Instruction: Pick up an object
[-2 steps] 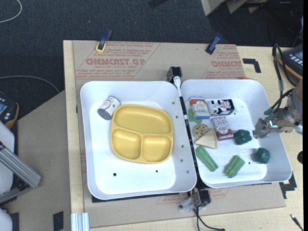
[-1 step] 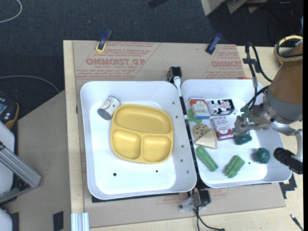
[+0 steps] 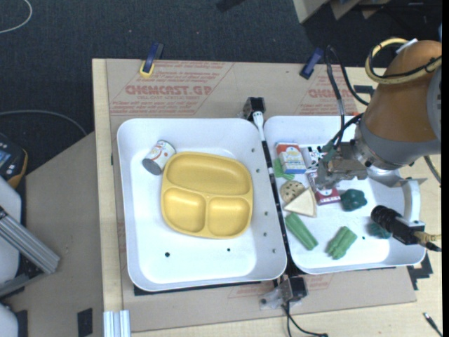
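**Gripper low over the right bin's clutter**

I had the gripper (image 3: 328, 174) down in the right bin (image 3: 393, 258), its tip over a small dark red item (image 3: 328, 196) beside the cheese wedge (image 3: 302, 203). From my slanted view I could not tell whether anything sat between the jaws, or how they stood; the wrist hid them.

The pickable things crowded that bin: a carton (image 3: 291, 158) near the divider, a cookie (image 3: 290, 189) touching the wedge, two green vegetables (image 3: 342, 242) toward the front, a teal piece (image 3: 353, 200) to the right. That crowding probably explained the steep, vertical approach.

The left bin (image 3: 140, 258) held a yellow tray (image 3: 207, 194) and a small can (image 3: 158, 156) lying tipped at its corner, well apart from the arm.
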`<state>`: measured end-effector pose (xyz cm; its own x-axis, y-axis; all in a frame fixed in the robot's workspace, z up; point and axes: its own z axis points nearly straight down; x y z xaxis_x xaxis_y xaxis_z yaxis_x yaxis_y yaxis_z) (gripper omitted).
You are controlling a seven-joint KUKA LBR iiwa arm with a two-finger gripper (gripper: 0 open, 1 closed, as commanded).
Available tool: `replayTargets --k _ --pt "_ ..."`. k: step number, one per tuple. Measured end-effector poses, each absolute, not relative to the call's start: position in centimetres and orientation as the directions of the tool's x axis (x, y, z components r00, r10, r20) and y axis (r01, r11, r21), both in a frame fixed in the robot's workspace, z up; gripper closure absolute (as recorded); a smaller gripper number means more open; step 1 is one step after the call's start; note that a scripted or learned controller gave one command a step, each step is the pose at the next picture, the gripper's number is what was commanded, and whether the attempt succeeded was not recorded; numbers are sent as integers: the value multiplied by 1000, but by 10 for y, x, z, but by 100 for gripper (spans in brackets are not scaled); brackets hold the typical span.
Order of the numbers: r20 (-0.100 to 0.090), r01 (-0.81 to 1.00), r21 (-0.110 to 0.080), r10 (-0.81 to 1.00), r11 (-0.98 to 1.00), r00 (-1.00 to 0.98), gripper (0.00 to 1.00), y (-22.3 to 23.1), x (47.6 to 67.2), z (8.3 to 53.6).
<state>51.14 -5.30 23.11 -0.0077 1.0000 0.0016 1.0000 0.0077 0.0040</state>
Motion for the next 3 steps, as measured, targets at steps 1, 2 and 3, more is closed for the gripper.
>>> replayTargets --k 1,2,3 --pt "0 1000 -2 1000 1 -1 100 -57 517 217" --pt "-1 1000 3 1000 2 -2 100 -43 527 226" --pt "0 1000 0 1000 0 0 100 -44 518 234"
